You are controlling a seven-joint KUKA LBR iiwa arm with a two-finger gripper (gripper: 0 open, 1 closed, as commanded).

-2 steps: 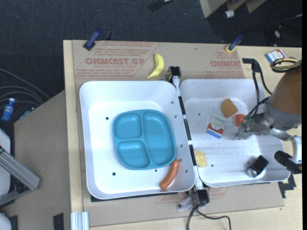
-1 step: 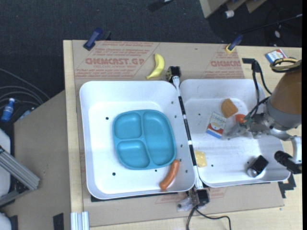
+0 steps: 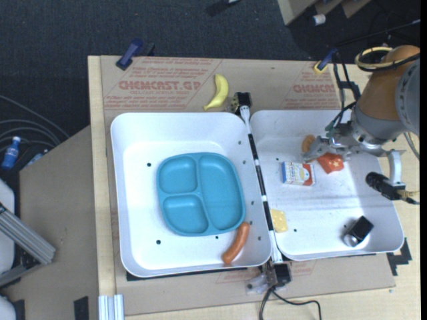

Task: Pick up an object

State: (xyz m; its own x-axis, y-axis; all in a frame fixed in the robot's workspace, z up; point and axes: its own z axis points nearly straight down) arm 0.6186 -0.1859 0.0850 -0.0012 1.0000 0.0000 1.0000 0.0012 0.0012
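Red object lies in right white bin, directly under tool; finger state unreadable, cannot tell. Left white bin holds blue divided plate and sausage. Banana on cardboard-covered tabletop; dark carpet floor behind.

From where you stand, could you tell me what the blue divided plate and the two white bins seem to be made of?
The blue divided plate looks like moulded plastic with a matte finish: even colour, soft rounded compartment ridges, no glare. The two shallow white bins look like thin formed plastic, smooth and slightly glossy, with rounded corners and rolled rims, though painted metal cannot be ruled out.
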